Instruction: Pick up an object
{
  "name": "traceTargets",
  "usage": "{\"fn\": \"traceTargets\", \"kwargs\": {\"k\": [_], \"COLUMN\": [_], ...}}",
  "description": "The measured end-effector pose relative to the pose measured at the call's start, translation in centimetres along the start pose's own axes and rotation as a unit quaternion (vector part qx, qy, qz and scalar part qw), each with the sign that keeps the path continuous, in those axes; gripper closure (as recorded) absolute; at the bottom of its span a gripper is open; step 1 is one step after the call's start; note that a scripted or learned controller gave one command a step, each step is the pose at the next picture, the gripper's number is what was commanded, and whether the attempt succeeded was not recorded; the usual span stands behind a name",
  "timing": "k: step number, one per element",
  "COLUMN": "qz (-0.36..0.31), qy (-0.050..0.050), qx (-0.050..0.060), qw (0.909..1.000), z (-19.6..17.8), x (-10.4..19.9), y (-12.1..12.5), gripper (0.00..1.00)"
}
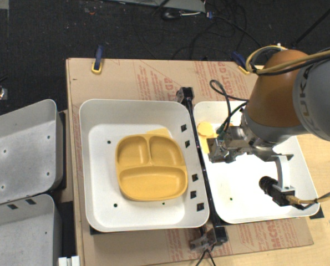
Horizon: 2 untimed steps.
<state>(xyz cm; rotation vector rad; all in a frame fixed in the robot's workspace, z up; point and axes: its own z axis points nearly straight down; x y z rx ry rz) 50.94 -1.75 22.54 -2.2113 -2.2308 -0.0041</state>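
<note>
A yellow tray [152, 168] fills the middle of the left bin [92, 148], leaving only narrow white strips along the walls. In the right bin [253, 209], the arm [287, 101] covers the upper half and the gripper [220, 148] crowds the left wall beside a yellow object [205, 129]. The lower floor lies open, apart from a black fitting [273, 190].

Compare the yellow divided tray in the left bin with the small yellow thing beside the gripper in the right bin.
The divided tray is far larger than the small yellow object. The tray lies in full view in the middle of the left bin; the small object sits at the right bin's upper left corner, partly hidden by the gripper. The tray shows three compartments; the small object looks rounded, its form unclear. Both are yellow.
</note>
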Motion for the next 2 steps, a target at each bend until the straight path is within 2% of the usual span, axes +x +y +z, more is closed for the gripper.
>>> {"fn": "traceTargets", "kwargs": {"k": [2], "qz": [0.000], "qy": [0.000], "qx": [0.001], "qw": [1.0000], "z": [-1.8], "x": [10.1], "y": [-1.1], "gripper": [1.00]}}
